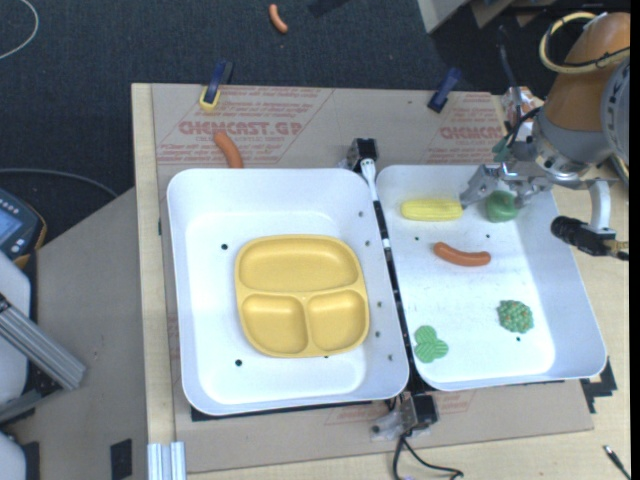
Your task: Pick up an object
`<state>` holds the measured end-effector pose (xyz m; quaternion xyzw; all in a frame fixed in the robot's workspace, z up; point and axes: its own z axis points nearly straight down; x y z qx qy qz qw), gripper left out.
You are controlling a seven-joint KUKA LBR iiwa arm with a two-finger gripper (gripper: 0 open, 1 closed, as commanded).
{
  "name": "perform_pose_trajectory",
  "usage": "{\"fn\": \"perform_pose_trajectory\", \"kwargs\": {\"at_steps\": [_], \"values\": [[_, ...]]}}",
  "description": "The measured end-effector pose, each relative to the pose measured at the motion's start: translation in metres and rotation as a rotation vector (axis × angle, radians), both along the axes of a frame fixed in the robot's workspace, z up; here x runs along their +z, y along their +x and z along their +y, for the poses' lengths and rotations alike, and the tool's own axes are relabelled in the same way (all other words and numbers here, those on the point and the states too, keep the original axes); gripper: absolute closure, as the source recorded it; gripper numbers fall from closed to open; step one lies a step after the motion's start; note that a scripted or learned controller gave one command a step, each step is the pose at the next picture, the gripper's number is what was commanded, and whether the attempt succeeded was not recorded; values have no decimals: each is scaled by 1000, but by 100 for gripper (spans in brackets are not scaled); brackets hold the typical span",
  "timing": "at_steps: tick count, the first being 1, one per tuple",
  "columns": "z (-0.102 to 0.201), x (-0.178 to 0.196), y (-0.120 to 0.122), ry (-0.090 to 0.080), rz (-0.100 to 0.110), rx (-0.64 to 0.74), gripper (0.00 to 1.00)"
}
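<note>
My gripper (499, 194) hangs over the far edge of the right bin (560, 358), open, fingers spread wide. A small round green item (500, 207) lies on the bin floor between and just below the fingertips, not clamped. Just left of it is a yellow corn cob (431, 209). An orange sausage (462, 256) lies nearer the bin's middle. A bumpy green piece (515, 316) and a green leafy piece (431, 345) rest toward the near side.
The left bin (190, 268) holds a yellow divided plate (300, 295). Another orange sausage (228, 149) lies on the cardboard behind the left bin. Clamps (213, 84) sit at the cardboard's far edge. A black fitting (362, 153) sits between the bins.
</note>
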<state>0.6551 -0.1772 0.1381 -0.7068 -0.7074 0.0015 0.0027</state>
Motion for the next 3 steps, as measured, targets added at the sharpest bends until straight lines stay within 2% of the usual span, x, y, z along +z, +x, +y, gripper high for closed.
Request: {"fn": "perform_pose_trajectory", "kwargs": {"at_steps": [1, 2, 3], "values": [[-3, -24, 4, -8, -20, -1, 0], [-2, -15, 5, -10, -24, 1, 100], [-9, 33, 2, -4, -12, -1, 100]]}}
